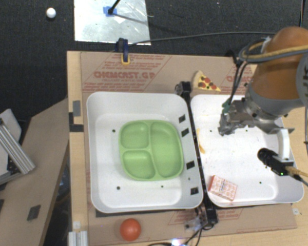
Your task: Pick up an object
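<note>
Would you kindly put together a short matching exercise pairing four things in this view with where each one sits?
Things:
1. green divided plastic plate
2. small pink patterned box
3. orange-red ball
4. toy pizza slice

Places:
A. on the cardboard behind the bins
B. in the left bin
C. on the cardboard in front of the left bin
D. in the right bin, near its front edge

Pairs: 1-B, 2-D, 3-C, 4-A

Bright even light, slightly soft focus
</note>
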Controlling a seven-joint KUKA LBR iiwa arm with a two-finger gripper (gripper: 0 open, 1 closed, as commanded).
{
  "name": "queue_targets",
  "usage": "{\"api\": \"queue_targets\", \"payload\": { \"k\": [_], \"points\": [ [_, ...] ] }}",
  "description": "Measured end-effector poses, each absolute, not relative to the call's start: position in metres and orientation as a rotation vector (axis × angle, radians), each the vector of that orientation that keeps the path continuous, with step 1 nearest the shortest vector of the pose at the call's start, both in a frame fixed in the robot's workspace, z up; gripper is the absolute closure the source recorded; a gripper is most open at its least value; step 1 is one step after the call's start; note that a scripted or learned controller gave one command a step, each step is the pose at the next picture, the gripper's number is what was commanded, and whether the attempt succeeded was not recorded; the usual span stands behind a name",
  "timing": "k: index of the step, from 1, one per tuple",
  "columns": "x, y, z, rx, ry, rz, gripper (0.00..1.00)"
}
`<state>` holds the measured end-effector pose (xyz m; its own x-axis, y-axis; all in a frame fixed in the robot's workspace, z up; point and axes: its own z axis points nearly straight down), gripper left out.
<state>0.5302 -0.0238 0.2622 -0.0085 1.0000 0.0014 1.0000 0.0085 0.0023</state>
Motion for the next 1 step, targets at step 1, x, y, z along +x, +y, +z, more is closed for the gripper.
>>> {"api": "queue_targets", "payload": {
  "k": [1],
  "points": [
    [0.5273, 0.0222, 0.2613, 2.211, 2.232, 0.004, 1.0]
  ]
}}
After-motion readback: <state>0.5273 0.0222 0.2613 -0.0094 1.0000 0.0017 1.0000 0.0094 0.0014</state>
